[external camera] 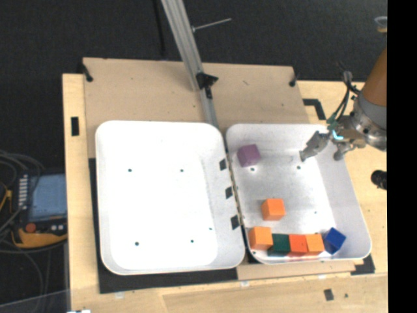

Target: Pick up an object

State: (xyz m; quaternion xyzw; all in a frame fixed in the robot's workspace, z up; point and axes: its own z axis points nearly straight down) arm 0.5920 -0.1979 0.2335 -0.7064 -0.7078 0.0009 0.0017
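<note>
The right bin (339, 194) holds several small cubes. A purple cube (248, 154) lies near its back left corner, and an orange cube (273, 208) sits alone in the middle. Along the front wall runs a row: an orange cube (261, 237), a green cube (281, 244), a red-orange cube (298, 244), another orange cube (315, 242) and a blue cube (334, 239). My gripper (324, 150) hangs over the bin's back right part, open, with nothing between its fingers. It is well to the right of the purple cube and apart from every cube.
The left bin (163, 132) sits beside the right one, with black clips (230, 192) along their shared edge. A slanted metal rail (186, 41) rises from behind the bins. Cables and a blue device (45, 197) lie off the bench at the left.
</note>
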